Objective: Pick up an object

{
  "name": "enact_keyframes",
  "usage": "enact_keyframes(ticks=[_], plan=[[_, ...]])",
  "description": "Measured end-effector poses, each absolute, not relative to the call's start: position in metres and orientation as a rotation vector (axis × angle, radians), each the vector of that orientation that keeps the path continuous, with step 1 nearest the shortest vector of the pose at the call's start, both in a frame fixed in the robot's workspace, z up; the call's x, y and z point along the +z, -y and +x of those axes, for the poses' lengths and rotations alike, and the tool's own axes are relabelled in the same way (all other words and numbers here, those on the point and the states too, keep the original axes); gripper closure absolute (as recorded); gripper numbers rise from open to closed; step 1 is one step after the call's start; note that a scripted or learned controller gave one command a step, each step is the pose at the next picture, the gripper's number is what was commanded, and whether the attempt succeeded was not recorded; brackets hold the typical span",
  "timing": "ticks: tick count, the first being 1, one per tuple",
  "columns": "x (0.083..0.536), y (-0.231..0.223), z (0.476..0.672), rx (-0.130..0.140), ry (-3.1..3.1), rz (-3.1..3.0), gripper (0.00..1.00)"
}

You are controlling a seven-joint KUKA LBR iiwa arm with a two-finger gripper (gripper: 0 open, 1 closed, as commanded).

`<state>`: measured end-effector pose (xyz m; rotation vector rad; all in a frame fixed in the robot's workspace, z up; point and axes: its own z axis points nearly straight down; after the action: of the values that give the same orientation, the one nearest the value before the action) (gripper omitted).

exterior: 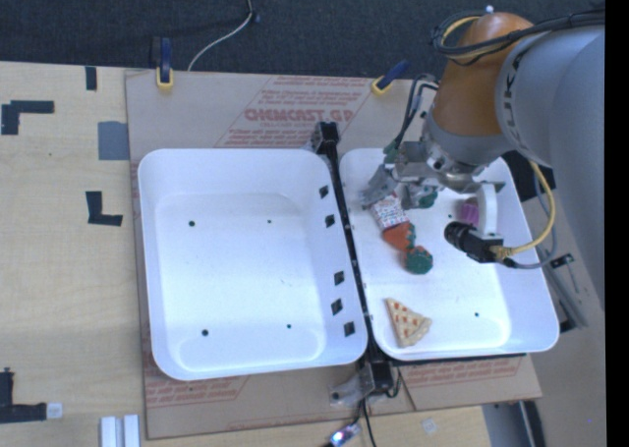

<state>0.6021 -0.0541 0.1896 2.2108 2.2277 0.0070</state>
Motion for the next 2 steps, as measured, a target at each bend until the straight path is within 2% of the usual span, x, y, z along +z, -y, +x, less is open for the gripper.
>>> enact_keyframes(ticks=[1,2], plan=[[0.184,0.012,0.564,-0.005,-2.228,2.22,1.0],[0.229,0.0,0.596,0.005,-2.224,2.215,1.0]])
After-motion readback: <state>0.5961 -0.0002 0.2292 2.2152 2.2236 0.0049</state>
